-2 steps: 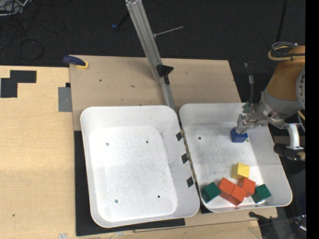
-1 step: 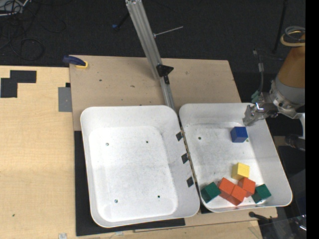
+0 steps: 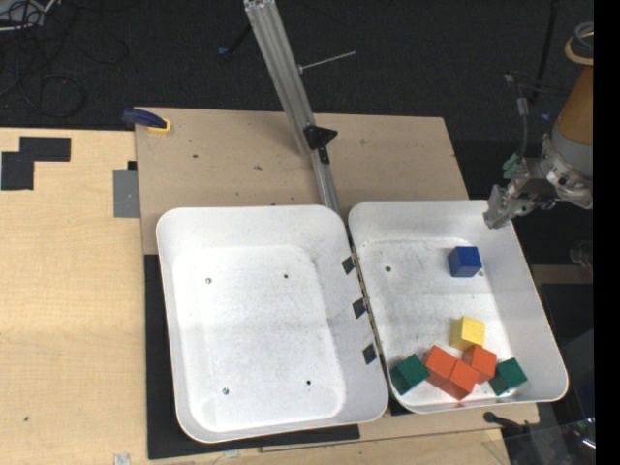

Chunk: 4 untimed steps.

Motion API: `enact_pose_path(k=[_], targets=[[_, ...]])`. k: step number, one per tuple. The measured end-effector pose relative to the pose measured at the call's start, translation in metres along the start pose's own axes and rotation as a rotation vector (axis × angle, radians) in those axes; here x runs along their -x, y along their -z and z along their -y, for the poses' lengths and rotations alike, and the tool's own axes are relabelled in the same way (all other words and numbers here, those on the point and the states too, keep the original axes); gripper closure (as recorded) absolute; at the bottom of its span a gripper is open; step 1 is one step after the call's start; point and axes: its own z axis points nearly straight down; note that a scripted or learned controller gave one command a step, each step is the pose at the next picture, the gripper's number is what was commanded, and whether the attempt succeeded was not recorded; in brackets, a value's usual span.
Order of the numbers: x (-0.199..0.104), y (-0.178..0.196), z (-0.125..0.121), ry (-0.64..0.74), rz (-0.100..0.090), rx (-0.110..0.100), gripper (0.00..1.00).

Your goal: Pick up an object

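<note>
The approach is judged in hand: the gripper (image 3: 499, 209), its state indiscernible, must be lowered onto the blue cube (image 3: 465, 261).

The arm (image 3: 581, 114) comes in from the right side, its orange band high at the frame's edge and the grey wrist (image 3: 567, 174) below it. The wrist slants down and to the left. The claw (image 3: 497, 211) hangs at its end, off the bench's right edge, near the far corner. Nothing is seen between its fingertips; their spread is too small and blurred to tell.
</note>
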Motion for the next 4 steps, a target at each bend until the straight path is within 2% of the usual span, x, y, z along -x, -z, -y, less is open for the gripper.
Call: enact_pose_path(k=[1, 2, 4], targets=[[0.001, 0.054, -0.001, 0.001, 0.0, 0.001, 1.0], [-0.055, 0.051, 0.015, 0.003, -0.004, -0.007, 1.0], [-0.145, 0.046, 0.048, 0.002, -0.004, -0.008, 1.0]])
